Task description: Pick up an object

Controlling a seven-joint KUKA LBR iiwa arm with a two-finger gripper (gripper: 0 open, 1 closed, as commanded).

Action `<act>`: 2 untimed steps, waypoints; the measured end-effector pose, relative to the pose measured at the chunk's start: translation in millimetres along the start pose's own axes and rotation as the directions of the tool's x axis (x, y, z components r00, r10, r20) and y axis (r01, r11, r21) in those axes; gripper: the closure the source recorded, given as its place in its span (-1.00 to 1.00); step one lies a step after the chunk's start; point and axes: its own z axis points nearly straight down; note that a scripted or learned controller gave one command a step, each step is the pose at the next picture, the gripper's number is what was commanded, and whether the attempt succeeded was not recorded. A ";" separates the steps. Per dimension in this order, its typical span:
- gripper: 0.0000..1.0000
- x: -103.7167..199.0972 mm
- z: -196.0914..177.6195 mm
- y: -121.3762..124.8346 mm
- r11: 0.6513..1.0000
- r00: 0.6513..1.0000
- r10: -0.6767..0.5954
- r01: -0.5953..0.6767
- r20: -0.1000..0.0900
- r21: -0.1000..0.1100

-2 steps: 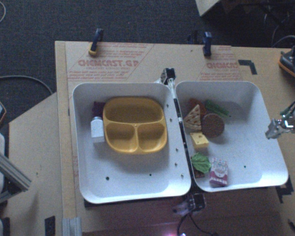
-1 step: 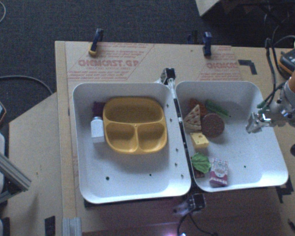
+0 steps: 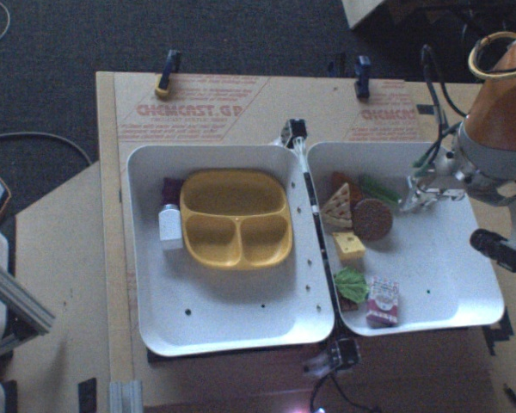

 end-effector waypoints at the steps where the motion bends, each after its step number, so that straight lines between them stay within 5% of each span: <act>1: 1.00 29.5 -7.8 28.2 1.000 1.000 0.001 -0.001 0.000 -0.001; 2: 1.00 38.1 -4.8 27.7 1.000 1.000 0.005 -0.005 -0.001 0.005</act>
